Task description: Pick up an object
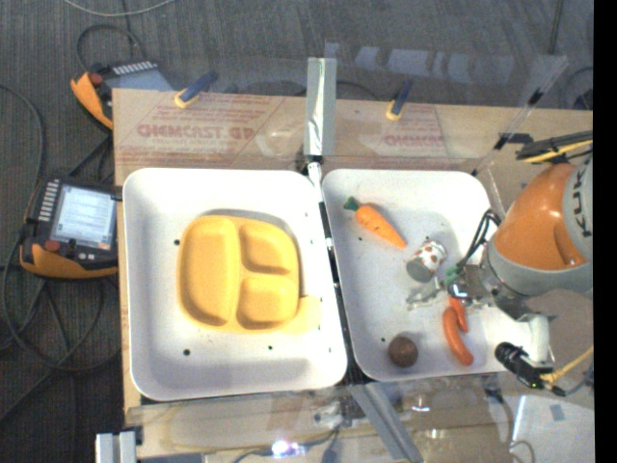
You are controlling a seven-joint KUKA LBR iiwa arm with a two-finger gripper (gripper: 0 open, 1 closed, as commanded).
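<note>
While scanning from the left: teach pendant (75,228) parked on the floor beside the bench, out of the arm's way. Left bin (145,355) carries a yellow divided tray (241,271), sat square in the middle – looks like a drop target, not a pick candidate.

Past the divider, right bin (371,350) holds the loose items, scattered well apart, presumably so a two-finger grab can close on one without fouling another. Carrot (379,223) upper left, lying diagonal. Small speckled ball-like piece (430,255) mid-bin, a grey shiny bit (417,270) touching it – too small to identify. Dark round fruit-like object (403,351) near the front wall. Red-orange chili-shaped piece (457,332) lying lengthwise at the right.

Gripper (457,290) reaching in from the right, low over the bin, tip just above the top end of the chili piece – likeliest target by proximity, judgement only. Can't tell whether fingers are spread or pressed together; too small and cluttered there. Nothing visibly pinched, chili piece resting on the bin floor. Pick not yet done.
</note>
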